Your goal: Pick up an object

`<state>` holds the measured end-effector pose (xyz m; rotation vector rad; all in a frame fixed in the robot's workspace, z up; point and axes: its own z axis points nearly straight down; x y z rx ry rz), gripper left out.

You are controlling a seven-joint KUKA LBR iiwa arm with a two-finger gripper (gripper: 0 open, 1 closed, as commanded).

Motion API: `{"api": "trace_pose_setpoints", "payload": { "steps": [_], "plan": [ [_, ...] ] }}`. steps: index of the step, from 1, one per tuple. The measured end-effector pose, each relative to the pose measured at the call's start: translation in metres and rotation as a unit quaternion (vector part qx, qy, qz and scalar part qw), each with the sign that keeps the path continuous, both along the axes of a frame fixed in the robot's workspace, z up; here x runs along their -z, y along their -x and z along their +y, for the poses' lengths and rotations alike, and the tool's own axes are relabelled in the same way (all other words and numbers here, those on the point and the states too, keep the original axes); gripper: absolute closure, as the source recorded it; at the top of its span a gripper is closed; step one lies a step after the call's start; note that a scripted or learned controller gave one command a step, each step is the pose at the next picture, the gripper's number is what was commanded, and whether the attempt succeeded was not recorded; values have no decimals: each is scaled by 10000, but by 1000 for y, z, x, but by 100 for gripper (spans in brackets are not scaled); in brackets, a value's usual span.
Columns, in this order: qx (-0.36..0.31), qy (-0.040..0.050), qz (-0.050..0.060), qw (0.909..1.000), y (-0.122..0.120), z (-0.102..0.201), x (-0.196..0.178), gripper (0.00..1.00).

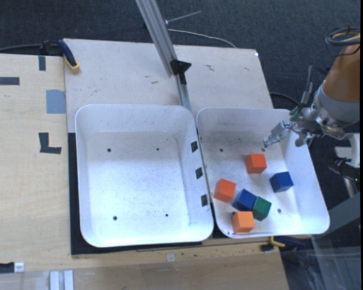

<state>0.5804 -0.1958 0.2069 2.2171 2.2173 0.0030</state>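
Observation:
Several small cubes lie in the right bin [230, 118]. One orange cube [256, 162] sits near the middle, with a blue cube [281, 181] to its lower right. A cluster lies toward the front: an orange cube [225, 190], a blue cube [245, 199], a green cube [262, 208] and another orange cube [243, 221]. My gripper [286, 139] hangs over the bin's right back part, above and right of the middle orange cube. It is open, with nothing between its fingers.
The left bin [133, 162] stands beside the right one, sharing a middle wall. A slanted metal pole [160, 32] rises behind the bins. A yellow-handled clamp [69, 56] lies at the bench's back left. Cables run at the right.

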Motion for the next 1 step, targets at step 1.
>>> {"api": "trace_pose_setpoints", "payload": {
  "steps": [1],
  "plan": [
    [-10, -24, 51, 10000, -1, 12, 118, 0]
  ]
}}
